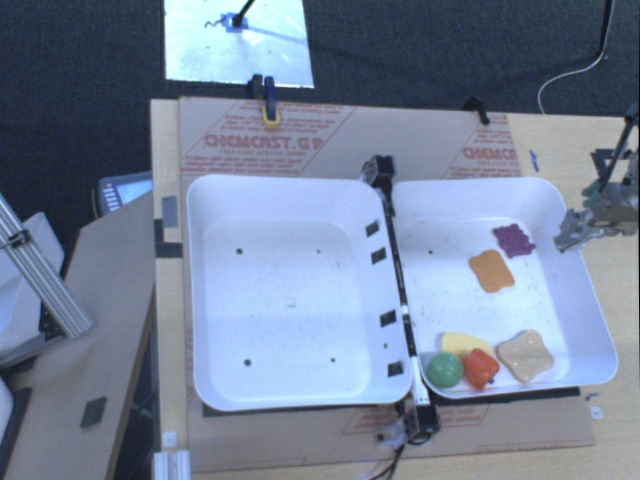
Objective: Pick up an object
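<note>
I can't tell my gripper's (pixel 575 230) state at the right edge of the frame; diving toward the crowded lower-right toys (pixel 480 366) risks a nudge, not a catch.

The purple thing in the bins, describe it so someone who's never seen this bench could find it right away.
Look at the right-hand white bin, in its far half near the right wall. The purple piece lies there flat on the floor, just beyond the orange piece. It is the only purple item, small and bumpy-edged, and it lies apart from the cluster along the near wall.
</note>
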`<state>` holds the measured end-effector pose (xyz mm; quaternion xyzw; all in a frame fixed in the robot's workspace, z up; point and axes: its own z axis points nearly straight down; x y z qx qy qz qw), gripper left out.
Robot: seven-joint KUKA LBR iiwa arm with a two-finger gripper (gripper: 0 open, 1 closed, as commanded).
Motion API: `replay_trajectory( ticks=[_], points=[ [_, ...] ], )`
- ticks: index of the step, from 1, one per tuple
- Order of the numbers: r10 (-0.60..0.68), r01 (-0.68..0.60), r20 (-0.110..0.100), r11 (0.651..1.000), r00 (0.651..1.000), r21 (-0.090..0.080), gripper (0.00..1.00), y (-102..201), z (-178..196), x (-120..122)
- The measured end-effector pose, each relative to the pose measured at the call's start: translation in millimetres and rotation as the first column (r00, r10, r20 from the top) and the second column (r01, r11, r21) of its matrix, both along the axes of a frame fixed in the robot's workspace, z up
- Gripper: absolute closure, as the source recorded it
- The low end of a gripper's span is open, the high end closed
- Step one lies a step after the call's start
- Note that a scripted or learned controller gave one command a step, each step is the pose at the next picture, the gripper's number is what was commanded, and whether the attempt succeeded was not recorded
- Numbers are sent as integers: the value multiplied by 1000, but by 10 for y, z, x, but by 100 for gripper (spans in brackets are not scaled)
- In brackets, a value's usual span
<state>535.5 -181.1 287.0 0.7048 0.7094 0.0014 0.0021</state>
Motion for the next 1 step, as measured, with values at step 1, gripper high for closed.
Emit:
replay_trajectory(
  ticks=[1],
  points=[
    [0, 0, 10, 1000, 1000, -3, 100, 241, 1882, -495]
  ],
)
